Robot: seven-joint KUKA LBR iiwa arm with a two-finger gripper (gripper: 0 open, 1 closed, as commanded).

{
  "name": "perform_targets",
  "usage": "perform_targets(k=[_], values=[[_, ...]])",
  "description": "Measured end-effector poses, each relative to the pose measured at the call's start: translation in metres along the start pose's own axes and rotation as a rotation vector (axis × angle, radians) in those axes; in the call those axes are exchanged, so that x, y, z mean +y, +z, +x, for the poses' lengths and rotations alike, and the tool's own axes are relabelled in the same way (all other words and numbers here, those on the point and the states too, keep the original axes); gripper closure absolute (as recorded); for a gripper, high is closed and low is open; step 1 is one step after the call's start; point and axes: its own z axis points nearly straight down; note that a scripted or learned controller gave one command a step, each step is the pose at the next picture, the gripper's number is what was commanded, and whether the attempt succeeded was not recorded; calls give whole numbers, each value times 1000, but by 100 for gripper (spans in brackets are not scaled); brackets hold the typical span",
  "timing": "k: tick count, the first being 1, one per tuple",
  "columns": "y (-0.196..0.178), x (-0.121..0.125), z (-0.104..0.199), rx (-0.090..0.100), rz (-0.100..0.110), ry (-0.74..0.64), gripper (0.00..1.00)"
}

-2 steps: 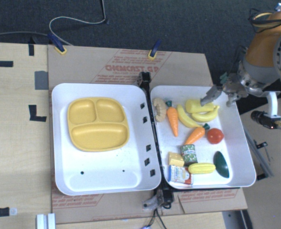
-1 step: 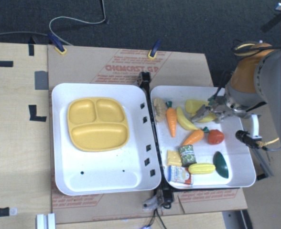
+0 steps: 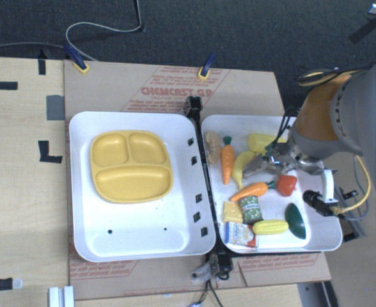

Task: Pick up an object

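Jaws look part open on my feed, nothing between them; gripper sits low in the right bin, tips just beside the banana. I read this as the reach step, no grasp yet. Next I'd want it centred over the banana, then close

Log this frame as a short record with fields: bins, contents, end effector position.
left bin: holds a yellow divided plate
right bin: toy food, including two carrots, a corn cob, a tomato, a dark green piece
end effector: low over the right bin, near a yellow item
grasp: cannot tell
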Motion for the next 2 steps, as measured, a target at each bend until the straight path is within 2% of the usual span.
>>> perform_targets(k=[1, 2], values=[[0, 3, 54, 1, 0, -1, 0], [0, -30, 71, 0, 0, 0, 0]])
